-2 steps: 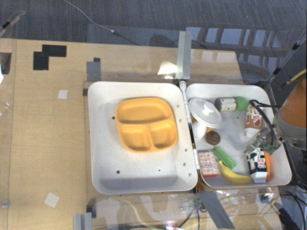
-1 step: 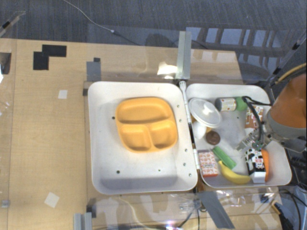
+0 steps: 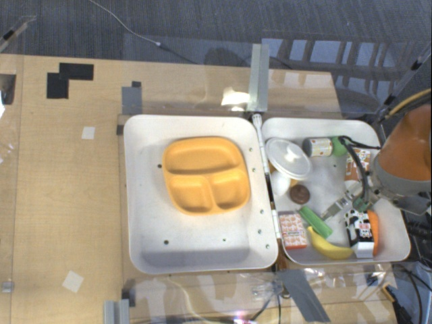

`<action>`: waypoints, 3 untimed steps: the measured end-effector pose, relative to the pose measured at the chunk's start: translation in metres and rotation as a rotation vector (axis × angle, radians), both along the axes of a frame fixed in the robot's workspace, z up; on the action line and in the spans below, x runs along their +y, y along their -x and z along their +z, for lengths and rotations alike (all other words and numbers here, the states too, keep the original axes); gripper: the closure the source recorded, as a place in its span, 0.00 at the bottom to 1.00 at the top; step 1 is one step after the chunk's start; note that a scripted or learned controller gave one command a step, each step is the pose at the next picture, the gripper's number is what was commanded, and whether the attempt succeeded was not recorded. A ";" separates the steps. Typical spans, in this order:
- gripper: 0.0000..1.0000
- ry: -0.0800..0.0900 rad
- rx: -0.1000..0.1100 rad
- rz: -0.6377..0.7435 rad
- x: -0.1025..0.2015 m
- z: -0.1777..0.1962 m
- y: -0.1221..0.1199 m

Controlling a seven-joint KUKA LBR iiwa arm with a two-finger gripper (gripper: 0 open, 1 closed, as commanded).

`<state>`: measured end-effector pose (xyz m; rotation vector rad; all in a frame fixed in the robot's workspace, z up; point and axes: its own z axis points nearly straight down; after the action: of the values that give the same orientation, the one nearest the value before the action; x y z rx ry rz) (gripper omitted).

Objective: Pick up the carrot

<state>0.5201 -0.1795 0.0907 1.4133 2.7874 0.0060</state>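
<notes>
**Gripper down in right bin's near-right corner, next to carrot**

Bench carries two white bins side by side. Left bin holds one yellow divided plate, roughly centred, with bare floor all round it, widest along the near side. Right bin is crowded.

Arm comes in from the right, its orange band over the bin's right wall. Gripper is low in the near-right corner: black-and-white body, white tip toward the near rim. Can't tell how far the fingers are spread, and nothing is visibly between them, so no grip confirmed.

Carrot: an orange strip along the gripper's right side, between gripper and right wall. Looks touching or just beside the gripper; can't separate the two. Long axis runs far-to-near, roughly parallel to the right wall. Mostly hidden by the gripper, so which end is the tip is unreadable.

Room: carrot is tight against the corner, with wall on the right and rim just past the near end. Banana lies along the near rim just left of the gripper. Green stick lies diagonally above it. Small patterned box is at the near-left corner. Brown round item mid-bin, white bowl and green-capped bottle at the far end. Only bare floor is a small patch mid-bin.
</notes>
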 end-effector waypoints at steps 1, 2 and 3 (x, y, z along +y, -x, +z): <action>0.00 -0.001 0.008 0.016 -0.026 0.026 -0.066; 0.00 0.000 -0.003 -0.110 -0.026 -0.001 0.000; 0.00 -0.005 -0.007 -0.372 -0.027 -0.001 0.025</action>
<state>0.4948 -0.2062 0.0901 1.9010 2.4743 0.0127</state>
